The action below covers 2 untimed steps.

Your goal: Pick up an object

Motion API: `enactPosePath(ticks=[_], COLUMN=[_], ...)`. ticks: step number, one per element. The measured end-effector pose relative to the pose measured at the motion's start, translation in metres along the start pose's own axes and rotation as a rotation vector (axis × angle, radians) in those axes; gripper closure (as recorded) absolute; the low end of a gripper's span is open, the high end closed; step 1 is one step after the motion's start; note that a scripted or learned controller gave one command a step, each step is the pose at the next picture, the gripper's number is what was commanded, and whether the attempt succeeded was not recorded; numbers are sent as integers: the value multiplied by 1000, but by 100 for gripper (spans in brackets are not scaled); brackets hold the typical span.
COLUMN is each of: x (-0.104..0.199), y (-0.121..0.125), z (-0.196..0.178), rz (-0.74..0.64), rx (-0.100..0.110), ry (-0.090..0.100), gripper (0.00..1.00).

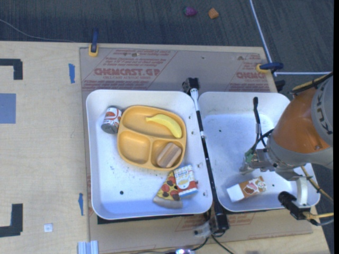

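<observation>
An orange and white carton (pixel 247 189) lies flat in the right bin (pixel 228 126), near its front wall. My gripper (pixel 252 162) hangs low over that bin, just behind and slightly right of the carton, with the orange-banded wrist covering most of it from above. Nothing is visibly in its hold. In the left bin (pixel 106 184) a yellow divided plate (pixel 132 144) carries a banana (pixel 165 123) and a brown bun-like piece (pixel 169 154). A small can (pixel 110 119) lies on its side left of the plate. A pizza slice (pixel 167 193) and a small box (pixel 185 178) sit in front of it.
The arm's grey body fills the right bin's right side. A black cable (pixel 256 115) stands up in the right bin's back part. The rim between the two bins (pixel 204 152) runs close to the left of the carton. Clamps (pixel 270 66) hold the board behind.
</observation>
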State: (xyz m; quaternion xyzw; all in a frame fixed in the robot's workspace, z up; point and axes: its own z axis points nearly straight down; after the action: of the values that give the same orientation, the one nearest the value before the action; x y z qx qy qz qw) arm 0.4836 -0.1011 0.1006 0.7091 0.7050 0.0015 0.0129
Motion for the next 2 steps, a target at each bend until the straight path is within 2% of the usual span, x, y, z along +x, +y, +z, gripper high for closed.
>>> enactPosePath(ticks=[1, 2], x=[0, 0], y=[0, 1], z=[0, -10], rz=[0, 0], rx=[1, -3], ry=[0, -1], gripper=[0, 100])
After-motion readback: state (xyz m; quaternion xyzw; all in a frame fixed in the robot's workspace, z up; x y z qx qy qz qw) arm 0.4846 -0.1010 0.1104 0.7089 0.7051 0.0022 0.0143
